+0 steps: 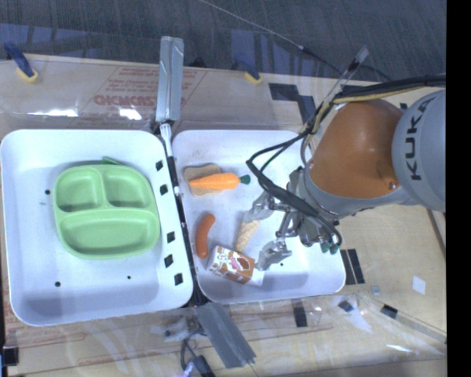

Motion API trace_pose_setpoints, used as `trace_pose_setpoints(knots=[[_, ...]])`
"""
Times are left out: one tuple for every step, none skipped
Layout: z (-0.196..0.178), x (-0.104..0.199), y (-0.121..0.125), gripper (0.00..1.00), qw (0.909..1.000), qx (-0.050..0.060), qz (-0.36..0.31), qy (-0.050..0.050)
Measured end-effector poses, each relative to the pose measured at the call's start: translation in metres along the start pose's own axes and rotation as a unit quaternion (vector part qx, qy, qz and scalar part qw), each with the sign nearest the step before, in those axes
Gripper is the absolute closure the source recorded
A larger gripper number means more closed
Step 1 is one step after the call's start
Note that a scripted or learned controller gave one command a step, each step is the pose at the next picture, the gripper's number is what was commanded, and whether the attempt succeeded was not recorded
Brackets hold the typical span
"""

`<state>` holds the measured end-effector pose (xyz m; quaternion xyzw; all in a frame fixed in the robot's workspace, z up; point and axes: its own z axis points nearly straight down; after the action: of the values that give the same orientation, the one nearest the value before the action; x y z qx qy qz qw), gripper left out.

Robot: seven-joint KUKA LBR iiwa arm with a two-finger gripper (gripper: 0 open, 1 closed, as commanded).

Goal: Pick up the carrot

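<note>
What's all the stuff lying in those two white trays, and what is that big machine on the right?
Bins: two, white, side by side on the bench.
Divided plate: one, green, in the left bin.
Carrot: one, orange with a green tip, upper right bin.
Sausage: one, orange-red, right bin beside the divider.
Cone-shaped piece: one, tan, middle of right bin.
Small carton: one, brown and white, lower right bin.
Arm: one, grey and orange, over the right bin.
Gripper: one, metallic, right of the carton.

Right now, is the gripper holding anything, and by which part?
Nothing is held. The gripper hangs open over the right bin, apart from the carrot.
</note>
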<state>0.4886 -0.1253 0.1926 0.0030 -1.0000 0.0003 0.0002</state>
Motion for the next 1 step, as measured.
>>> trace_pose_setpoints(knots=[[0.1003,-0.0879,-0.0111,0.00,1.0000,0.000,-0.005,-0.002]])
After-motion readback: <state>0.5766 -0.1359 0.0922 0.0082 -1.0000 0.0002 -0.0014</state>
